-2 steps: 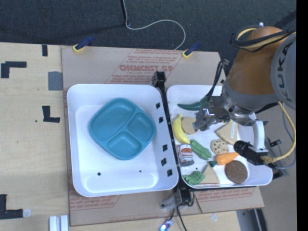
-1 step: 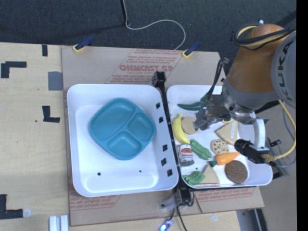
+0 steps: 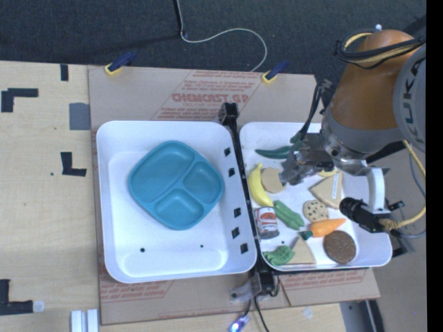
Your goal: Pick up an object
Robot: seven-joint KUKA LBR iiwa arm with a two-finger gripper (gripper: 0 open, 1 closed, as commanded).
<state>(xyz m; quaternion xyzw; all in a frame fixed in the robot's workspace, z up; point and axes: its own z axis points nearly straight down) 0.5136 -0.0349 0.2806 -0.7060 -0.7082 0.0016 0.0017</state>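
Overhead, claw hung low in right bin over banana; finger state impossible to tell. Best lowered squarely, closed firmly, lifted slowly.

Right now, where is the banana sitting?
In the camera view the banana lies in the right bin, near its left wall, with the small can just below it and the gripper to its right.
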